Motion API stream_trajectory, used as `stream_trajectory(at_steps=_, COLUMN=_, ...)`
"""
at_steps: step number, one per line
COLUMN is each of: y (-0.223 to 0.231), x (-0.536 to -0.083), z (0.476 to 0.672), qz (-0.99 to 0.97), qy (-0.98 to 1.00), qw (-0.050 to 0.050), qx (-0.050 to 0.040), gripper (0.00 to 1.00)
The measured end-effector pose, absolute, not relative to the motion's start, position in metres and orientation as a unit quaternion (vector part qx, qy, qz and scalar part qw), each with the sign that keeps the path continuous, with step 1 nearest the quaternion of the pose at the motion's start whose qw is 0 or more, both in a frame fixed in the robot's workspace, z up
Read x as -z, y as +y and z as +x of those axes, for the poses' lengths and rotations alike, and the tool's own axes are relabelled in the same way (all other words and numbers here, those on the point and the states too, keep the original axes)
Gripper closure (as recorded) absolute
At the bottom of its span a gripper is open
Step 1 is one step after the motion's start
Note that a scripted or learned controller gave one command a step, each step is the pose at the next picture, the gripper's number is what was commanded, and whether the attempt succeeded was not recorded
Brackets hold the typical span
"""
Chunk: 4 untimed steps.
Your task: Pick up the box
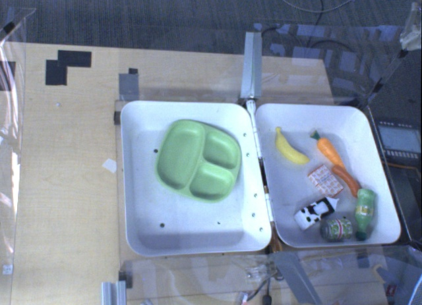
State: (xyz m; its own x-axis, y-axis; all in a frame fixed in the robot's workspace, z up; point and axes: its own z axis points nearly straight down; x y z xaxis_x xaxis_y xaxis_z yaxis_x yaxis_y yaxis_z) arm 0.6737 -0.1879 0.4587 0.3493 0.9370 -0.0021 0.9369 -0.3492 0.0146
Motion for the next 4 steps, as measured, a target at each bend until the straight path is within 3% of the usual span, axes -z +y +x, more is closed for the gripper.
stream_trajectory(at_steps=1, y=-0.19, x=-0.435, z=0.643, qz=0.83, qy=0.558, qw=0.001, qx=-0.0007, gripper=1.0)
stream_trajectory(at_steps=3, y=-0.187, x=-0.458, z=0.646, qz=0.826, qy=0.564, qw=0.005, qx=-0.0023, gripper=1.0)
stream_trajectory(at_steps=4, y=-0.187, x=-0.458, z=0.646, qz=0.826, qy=0.564, qw=0.005, qx=-0.0022, gripper=0.0)
